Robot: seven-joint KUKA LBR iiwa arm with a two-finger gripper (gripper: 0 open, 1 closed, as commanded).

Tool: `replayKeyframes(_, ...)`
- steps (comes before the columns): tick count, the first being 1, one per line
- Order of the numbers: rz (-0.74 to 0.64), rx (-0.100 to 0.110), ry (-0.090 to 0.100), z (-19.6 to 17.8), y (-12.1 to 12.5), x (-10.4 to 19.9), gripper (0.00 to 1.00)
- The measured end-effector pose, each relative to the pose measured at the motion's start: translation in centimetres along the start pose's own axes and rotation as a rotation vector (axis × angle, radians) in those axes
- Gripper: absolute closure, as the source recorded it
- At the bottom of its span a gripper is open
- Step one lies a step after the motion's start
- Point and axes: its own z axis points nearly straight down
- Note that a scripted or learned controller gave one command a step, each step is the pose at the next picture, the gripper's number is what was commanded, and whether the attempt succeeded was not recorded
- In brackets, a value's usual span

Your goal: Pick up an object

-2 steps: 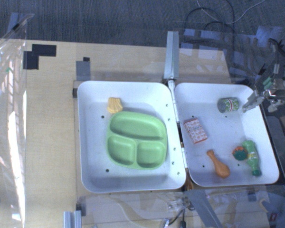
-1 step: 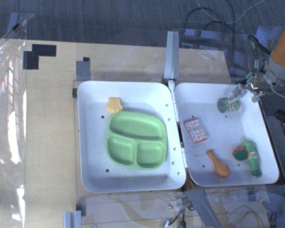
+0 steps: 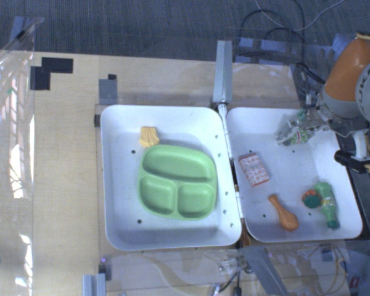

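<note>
- Hanging over the far right part of the right bin [image 3: 356, 226], the gripper [image 3: 298, 130] sits at the end of the grey arm [image 3: 357, 97] with its orange band, low above the white floor; I cannot tell how its jaws stand, since the tip is a pale metallic blur with a hint of green, and I cannot say whether anything is held
- The likely candidates lie in that same bin, well apart from one another, which should leave room to close around each:
- a flat pink-and-white card [image 3: 254, 169], patterned like a small packet, near the bin's left wall and probably hard to pinch
- an orange-tan drumstick-shaped toy [image 3: 283, 212], smooth and rounded, lying on its side toward the near edge
- a green bottle [image 3: 325, 205] on its side near the right wall, with a small red-and-green item [image 3: 310, 198] touching or just beside it
- The left bin [image 3: 111, 184] holds a glossy green divided tray [image 3: 177, 181] of three compartments, and a small ridged yellow piece [image 3: 149, 136] just beyond its far left corner
</note>
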Motion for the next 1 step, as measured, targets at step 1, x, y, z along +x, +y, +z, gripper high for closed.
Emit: replayKeyframes(1, -0.007, -0.008, -0.006, -1.42, 0.32, 0.04, 1.00)
